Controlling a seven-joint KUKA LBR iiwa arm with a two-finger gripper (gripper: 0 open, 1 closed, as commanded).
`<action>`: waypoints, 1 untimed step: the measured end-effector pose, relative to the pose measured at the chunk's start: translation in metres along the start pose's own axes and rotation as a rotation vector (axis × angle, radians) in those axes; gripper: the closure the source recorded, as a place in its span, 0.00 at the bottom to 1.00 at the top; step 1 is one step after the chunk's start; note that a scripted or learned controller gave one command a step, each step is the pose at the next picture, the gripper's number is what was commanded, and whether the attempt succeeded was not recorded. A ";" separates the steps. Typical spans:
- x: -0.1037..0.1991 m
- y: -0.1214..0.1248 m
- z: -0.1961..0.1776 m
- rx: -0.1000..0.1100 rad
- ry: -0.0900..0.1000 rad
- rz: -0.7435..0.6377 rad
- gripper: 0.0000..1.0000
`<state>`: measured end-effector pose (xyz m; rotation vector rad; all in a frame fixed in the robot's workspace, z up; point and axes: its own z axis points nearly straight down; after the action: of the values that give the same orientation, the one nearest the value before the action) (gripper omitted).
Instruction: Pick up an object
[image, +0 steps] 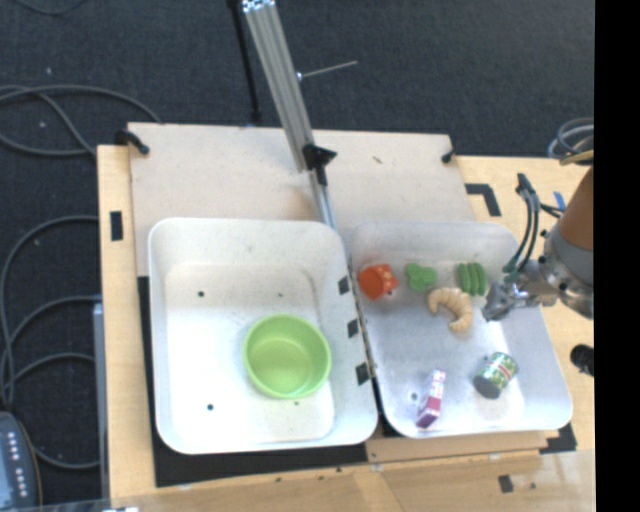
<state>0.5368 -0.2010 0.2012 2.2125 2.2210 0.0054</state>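
Watching end effector (497, 305) hovering beside tan curved croissant toy (452, 307); finger state, cannot tell. Risking nudging ridged green plastic piece (471, 277), grabbing nothing.

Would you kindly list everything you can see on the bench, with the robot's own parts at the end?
Left bin: one, white, left half of the bench.
Right bin: one, white, beside it.
Bowl: one, lime green, left bin.
Tomato-like toy: one, red-orange, right bin, top left.
Small green toy: one, right of that.
Ridged green toy: one, further right.
Croissant-shaped toy: one, tan, below those.
Carton: one, pink-white, near edge.
Can: one, grey-green, lower right.
Arm: one, grey-orange, right.
Gripper: one, beside the ridged toy.
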 end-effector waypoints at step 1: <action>-0.004 0.000 -0.044 0.000 0.000 -0.001 1.00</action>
<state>0.5370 -0.2048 0.2453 2.2115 2.2216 0.0051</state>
